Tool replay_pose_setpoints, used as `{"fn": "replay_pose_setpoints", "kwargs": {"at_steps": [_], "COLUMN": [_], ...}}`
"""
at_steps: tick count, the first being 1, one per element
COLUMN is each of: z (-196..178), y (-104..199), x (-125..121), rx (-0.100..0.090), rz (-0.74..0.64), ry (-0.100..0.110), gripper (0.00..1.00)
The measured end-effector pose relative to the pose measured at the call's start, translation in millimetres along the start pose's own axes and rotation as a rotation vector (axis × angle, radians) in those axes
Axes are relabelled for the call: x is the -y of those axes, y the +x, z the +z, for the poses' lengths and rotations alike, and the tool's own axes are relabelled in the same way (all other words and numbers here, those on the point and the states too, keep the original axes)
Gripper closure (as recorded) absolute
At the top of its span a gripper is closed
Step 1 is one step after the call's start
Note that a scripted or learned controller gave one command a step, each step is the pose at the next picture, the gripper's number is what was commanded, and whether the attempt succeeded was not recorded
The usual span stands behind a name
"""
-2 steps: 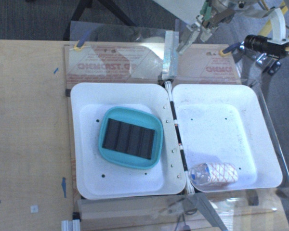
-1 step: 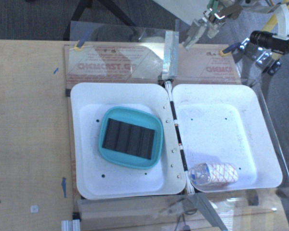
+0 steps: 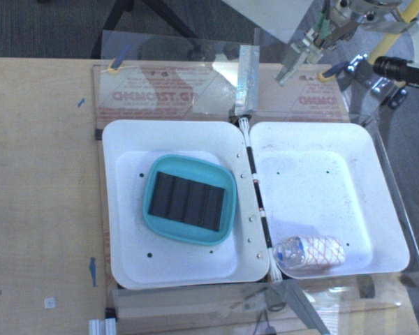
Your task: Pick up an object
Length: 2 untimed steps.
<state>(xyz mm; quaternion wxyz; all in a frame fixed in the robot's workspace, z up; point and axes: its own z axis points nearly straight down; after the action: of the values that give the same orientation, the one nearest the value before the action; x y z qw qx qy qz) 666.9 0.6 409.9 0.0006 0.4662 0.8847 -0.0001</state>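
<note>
A wooden bench (image 3: 35, 187) seen from above at a slant, bearing two shallow white bins side by side. The left bin (image 3: 126, 257) holds a teal rectangular tray (image 3: 153, 218), lying flat and turned slightly askew, with a dark ribbed insert (image 3: 187, 201) filling its middle. The right bin (image 3: 314, 173) holds a small clear plastic bottle (image 3: 309, 252) with a red-patterned label, lying on its side near the bin's front wall, towards the left front corner, its cap end pointing left. The rest of that bin's floor is bare white with a few small dark dots. The gripper (image 3: 288, 72) hangs in the upper right, above and behind the right bin's back wall, well apart from the bottle and from the tray, tilted down and to the left. Nothing lies between its fingers; whether they are spread or closed cannot be told from this angle. Behind the bins stands a clear panel (image 3: 160, 82) with faint red lettering
</note>
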Motion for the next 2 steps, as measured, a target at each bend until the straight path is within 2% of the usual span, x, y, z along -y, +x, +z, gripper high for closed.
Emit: {"fn": "replay_pose_setpoints", "kwargs": {"at_steps": [1, 2], "z": [-26, -26], "y": [-3, -18], "x": [2, 12], "rx": [0.003, 0.004], "rz": [0.050, 0.062], "ry": [-0.005, -0.005], "gripper": [0.00, 0.00]}}
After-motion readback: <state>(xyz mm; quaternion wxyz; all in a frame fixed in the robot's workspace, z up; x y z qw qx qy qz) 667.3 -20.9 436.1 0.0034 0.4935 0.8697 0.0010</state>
